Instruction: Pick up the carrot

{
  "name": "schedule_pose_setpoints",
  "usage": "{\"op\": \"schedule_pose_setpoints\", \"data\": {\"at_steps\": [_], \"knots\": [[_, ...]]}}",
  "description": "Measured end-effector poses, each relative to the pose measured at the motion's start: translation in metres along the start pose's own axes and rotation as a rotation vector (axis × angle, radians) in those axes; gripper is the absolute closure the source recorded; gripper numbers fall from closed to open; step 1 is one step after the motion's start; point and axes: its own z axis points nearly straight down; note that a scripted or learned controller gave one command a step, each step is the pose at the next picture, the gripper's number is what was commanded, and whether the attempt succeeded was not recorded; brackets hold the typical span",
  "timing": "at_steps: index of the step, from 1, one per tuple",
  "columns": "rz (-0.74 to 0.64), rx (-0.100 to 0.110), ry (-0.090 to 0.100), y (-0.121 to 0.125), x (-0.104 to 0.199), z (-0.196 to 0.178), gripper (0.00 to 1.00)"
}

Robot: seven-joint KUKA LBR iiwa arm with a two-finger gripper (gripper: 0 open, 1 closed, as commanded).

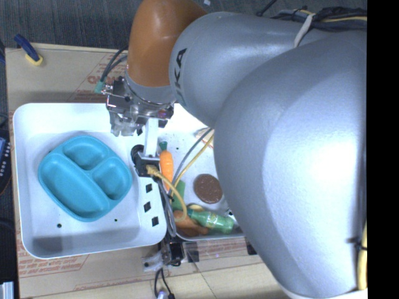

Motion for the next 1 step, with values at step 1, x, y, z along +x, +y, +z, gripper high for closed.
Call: {"op": "schedule_pose_setpoints", "data": {"at_steps": [1], "knots": [[0.308,0.005,0.001,-0.0549,0.0427,-0.0157,1.00]]}}
